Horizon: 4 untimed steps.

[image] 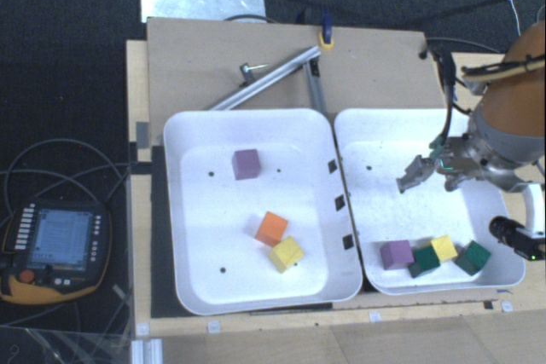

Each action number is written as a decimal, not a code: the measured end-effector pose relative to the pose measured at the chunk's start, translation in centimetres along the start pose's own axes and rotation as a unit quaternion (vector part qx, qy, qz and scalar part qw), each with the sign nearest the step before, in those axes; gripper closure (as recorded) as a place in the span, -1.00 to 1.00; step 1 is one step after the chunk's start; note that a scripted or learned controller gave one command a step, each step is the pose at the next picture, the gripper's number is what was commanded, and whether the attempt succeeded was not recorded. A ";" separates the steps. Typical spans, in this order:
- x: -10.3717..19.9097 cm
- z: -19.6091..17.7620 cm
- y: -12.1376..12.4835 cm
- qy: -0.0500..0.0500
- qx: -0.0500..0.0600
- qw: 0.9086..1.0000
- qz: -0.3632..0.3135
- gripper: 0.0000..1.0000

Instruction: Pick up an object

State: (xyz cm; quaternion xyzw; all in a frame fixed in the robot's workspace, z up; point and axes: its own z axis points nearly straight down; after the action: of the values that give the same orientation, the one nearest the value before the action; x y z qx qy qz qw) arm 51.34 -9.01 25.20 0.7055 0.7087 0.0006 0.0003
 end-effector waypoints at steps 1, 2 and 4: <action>0.0 0.0 0.0 0.000 -0.001 1.000 0.001 -1.00; 0.7 6.0 -0.2 0.000 0.003 1.000 0.001 -1.00; 0.7 16.4 -0.4 0.000 0.002 1.000 0.001 -1.00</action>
State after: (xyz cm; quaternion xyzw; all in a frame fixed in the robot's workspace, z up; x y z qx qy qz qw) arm 50.93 -8.31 8.81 0.7064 0.7078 -0.0007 -0.0013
